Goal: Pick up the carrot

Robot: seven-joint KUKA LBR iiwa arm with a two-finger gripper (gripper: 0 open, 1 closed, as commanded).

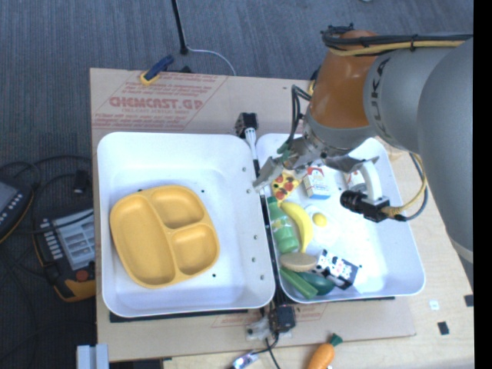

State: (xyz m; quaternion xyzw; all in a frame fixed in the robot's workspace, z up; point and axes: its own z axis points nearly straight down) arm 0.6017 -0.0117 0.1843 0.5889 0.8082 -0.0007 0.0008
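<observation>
Bulky grey arm (430, 98) with rounded casing, broad orange band (346, 91) above the wrist, dark lettering on the grey shell, black and yellow cables strapped along the top, thin black cable looping below, small metal tool (286, 164).

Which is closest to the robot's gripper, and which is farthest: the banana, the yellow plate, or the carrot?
Measured from the gripper in the camera view:
1. The banana, in the right bin just below the gripper.
2. The yellow plate, over in the left bin.
3. The carrot, outside both bins, on the bench's front edge.
</observation>
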